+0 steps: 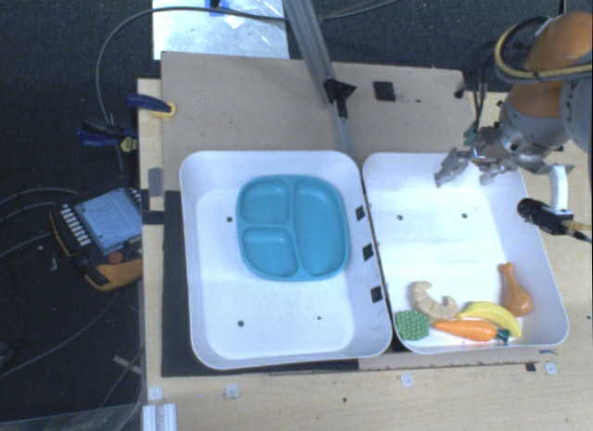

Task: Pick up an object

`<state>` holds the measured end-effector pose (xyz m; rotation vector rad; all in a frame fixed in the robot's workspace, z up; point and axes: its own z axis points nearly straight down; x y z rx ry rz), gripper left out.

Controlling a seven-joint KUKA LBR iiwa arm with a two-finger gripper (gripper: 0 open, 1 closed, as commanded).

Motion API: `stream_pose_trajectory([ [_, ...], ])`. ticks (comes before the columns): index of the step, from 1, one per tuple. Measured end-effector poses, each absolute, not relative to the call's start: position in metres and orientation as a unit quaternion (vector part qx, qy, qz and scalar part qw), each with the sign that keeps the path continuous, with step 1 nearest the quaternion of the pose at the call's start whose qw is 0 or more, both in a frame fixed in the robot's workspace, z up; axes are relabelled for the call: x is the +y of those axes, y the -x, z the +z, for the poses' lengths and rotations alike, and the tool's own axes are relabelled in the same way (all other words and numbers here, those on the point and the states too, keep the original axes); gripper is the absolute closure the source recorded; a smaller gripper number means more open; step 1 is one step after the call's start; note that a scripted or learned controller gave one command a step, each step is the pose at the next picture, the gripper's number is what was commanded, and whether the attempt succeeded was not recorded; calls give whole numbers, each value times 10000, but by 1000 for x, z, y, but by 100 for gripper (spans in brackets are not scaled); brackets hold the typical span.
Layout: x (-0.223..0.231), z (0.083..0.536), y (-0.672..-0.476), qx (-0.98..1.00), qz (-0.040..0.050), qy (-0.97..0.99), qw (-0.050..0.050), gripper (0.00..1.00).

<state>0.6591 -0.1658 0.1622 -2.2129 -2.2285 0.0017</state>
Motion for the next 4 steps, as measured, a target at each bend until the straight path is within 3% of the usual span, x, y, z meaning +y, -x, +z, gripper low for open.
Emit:
stream_pose_trajectory([
  [1, -165, 99, -660, -7097, 11, 7045, 11, 0],
  [2, -166, 115, -662, -7105, -7, 7037, -24, 100],
  [4, -177, 241, -667, -7092, -26, 7050, -46, 100],
])
